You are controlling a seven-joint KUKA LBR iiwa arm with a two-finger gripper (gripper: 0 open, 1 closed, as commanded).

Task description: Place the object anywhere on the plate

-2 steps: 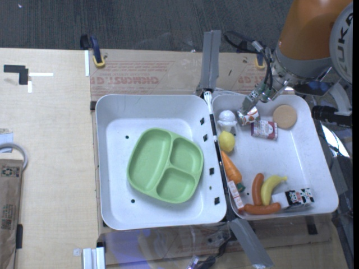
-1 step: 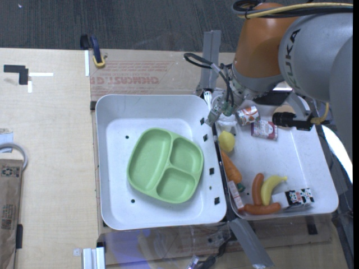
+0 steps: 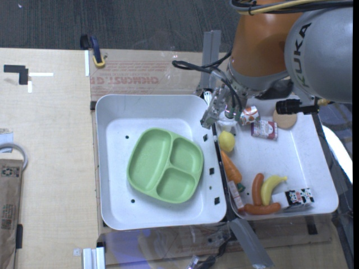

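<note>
From my remote seat I look down at a slant on a pale wooden worktop (image 3: 45, 150) carrying two shallow white bins side by side. The left bin (image 3: 112, 206) holds one thing, a light green plate (image 3: 165, 166) with three compartments, lying flat near the middle so that any section can take a drop from above. The right bin (image 3: 320, 167) is the supply side, with toy food scattered across it: a lemon (image 3: 226, 141) near the wall shared by the bins, a carrot (image 3: 231, 168) just below it, a banana (image 3: 271, 186) leaning against two sausages (image 3: 259, 198), a small red packet (image 3: 264, 129), a tan round piece (image 3: 285, 120), a small orange and white item (image 3: 249, 115) and a black and white carton (image 3: 299, 197) by the near edge. The grey arm with its orange band (image 3: 261, 38) reaches in from the right, and its hand (image 3: 220, 114) hangs at the far end of the shared wall, just above the lemon. I judge the lemon to be the object it is lined up on. I see nothing between the fingers, and I cannot tell whether the hand is open or closed, because cables and metal parts clutter it from this angle. Nothing lies on the plate, so the placing is not yet done.
</note>
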